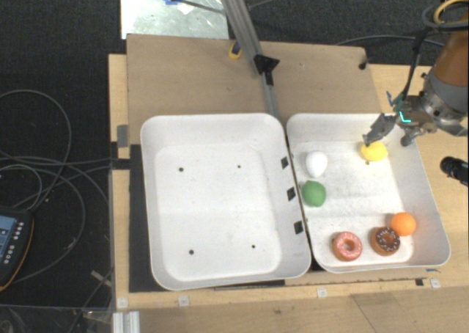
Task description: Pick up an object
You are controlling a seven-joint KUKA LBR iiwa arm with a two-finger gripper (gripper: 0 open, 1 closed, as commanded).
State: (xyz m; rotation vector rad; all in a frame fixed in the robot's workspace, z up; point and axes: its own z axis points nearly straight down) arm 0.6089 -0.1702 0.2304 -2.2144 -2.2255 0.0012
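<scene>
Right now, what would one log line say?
task: pick up object | fingers: open, beside yellow ball | right bin | nothing held

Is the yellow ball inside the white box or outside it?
Inside. The yellow ball lies on the floor of the right bin, within its walls, by the gripper.

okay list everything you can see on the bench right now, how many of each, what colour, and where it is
bins: 2, white, side by side on the bench
ball: 1, yellow, right bin, far side, by the gripper
egg shape: 1, white, right bin, left side
ball: 1, green, just in front of the white one
ball: 1, orange, right bin, near right corner
doughnuts: 2, one pink-frosted, one brown, right bin's near edge
gripper: 1, grey, above the right bin's far right
</scene>
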